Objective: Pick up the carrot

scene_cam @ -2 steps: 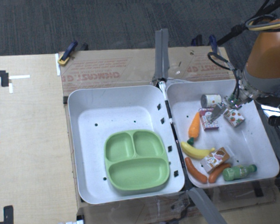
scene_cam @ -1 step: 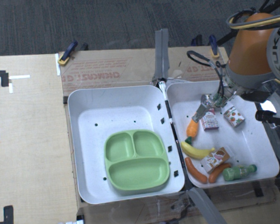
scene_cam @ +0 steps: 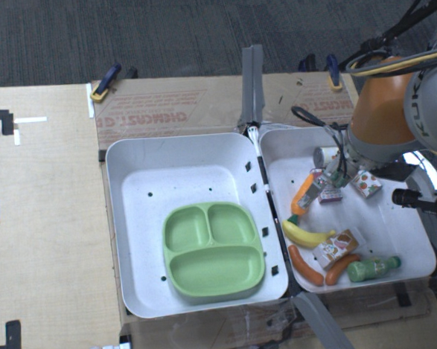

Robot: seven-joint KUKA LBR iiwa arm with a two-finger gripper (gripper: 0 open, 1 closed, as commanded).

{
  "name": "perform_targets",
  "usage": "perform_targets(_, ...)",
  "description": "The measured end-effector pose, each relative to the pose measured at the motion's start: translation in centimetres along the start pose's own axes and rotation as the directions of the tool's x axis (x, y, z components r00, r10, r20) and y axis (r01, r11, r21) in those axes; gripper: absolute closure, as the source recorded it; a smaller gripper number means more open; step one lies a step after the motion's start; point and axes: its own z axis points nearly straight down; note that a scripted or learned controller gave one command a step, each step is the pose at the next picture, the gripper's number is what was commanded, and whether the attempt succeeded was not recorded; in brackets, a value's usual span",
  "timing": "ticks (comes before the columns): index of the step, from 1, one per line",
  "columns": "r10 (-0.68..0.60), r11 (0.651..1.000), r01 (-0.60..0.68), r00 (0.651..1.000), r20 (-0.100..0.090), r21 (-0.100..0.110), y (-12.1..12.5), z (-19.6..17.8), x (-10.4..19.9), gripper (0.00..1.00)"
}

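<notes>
Lifting is not yet done: your gripper (scene_cam: 330, 184) sits low just beside the carrot (scene_cam: 303, 195) in the right bin (scene_cam: 411, 257); whether it has closed cannot be told.

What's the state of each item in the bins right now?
carrot: lying tilted on the right bin floor, at the gripper
banana: lying flat
two sausages: lying by the front wall
green bottle: on its side
snack packet: lying flat beside the banana
small carton: lying flat
green plate: upright in the left bin, compartments bare
</notes>
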Motion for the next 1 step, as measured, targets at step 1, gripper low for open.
perform_targets(1,-0.064,0.998,0.064,0.998,0.009,-0.006,-0.07,0.53,1.36,0.00)
